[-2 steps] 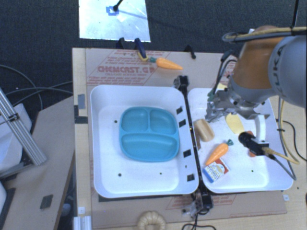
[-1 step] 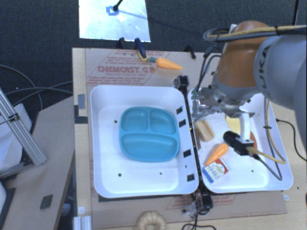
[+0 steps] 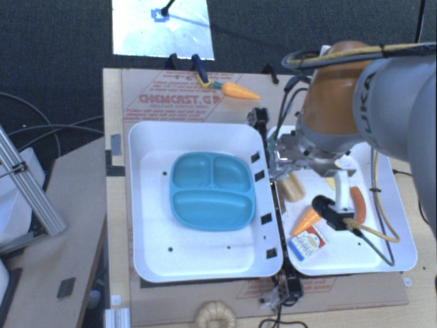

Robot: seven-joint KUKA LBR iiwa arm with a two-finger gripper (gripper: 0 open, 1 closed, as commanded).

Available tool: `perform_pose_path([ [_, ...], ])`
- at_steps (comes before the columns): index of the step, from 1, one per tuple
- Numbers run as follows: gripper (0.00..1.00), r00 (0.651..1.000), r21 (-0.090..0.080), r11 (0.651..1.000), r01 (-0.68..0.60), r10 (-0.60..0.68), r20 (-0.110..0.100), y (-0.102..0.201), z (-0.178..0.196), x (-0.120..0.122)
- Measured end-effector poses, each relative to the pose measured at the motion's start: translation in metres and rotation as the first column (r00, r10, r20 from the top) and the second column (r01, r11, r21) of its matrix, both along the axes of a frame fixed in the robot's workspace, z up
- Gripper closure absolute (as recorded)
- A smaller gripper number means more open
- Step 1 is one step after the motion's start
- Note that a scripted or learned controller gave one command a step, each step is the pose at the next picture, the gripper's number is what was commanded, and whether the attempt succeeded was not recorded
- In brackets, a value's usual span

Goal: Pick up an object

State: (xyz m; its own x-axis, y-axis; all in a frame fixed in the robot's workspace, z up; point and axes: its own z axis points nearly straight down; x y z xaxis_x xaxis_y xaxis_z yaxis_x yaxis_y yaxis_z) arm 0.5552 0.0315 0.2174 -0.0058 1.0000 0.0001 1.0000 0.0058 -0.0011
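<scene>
Gripper [image 3: 290, 161] hangs low over the right white bin [image 3: 403, 251], but we can't tell its state since the wrist hides it. Just below it we see a tan bread-like piece [image 3: 292, 188]; further below, an orange plastic carrot [image 3: 307, 220] and a small printed packet [image 3: 306, 243].

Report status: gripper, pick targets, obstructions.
Two-finger gripper low over right white bin, near left wall. Tan bread-like piece beside it, not held. Black cable crosses bin.
</scene>
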Motion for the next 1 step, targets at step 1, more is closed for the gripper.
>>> perform_pose_path([
  [1, 1.00, 1.000, 0.000, 1.000, 0.005, -0.005, 0.001, -0.0059, -0.0023, 0.0016],
])
